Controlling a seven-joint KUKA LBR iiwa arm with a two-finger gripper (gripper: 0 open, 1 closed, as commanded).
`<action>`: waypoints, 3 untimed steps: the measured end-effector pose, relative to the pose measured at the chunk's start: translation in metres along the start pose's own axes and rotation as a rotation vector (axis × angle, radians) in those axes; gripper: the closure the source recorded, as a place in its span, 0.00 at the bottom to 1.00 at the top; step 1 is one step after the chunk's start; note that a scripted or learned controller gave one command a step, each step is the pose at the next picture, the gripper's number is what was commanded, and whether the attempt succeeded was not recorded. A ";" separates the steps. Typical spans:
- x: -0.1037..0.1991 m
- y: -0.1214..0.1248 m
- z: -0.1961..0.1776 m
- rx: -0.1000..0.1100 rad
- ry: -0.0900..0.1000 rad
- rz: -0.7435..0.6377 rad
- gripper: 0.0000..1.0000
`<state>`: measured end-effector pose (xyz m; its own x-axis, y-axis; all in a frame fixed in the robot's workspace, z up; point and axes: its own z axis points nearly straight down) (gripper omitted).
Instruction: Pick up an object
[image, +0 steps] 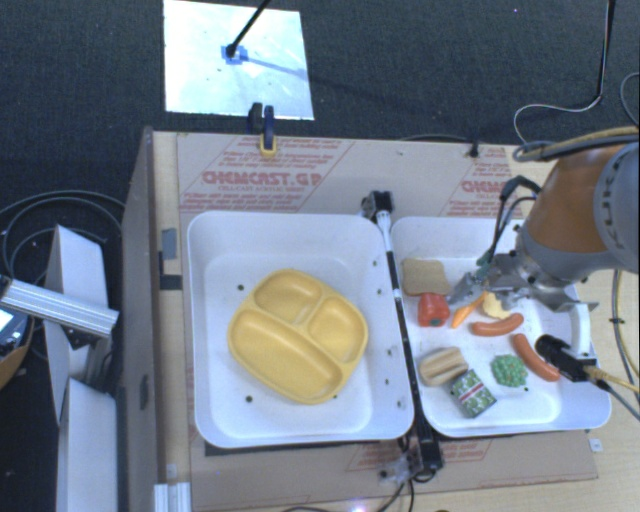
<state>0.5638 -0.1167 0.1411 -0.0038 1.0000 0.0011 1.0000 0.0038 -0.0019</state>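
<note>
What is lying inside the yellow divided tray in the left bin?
The yellow tray sits in the left bin; all three compartments show bare. The bin floor beneath it is covered.

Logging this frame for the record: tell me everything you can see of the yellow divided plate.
The yellow divided plate is a rounded-square tray, apparently matte plastic, moulded into three compartments: one long one along its lower left side and two smaller ones on its upper right. All three hold nothing. It lies flat and right side up, turned at an angle, near the middle of the left bin, resting on that bin's floor. Nothing else touches it; the hand is over the other bin.
</note>
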 end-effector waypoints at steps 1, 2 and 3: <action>0.020 -0.073 0.053 0.000 0.000 0.003 0.00; 0.033 0.030 0.042 -0.005 -0.001 0.001 0.00; 0.033 0.032 0.030 -0.009 0.000 -0.002 1.00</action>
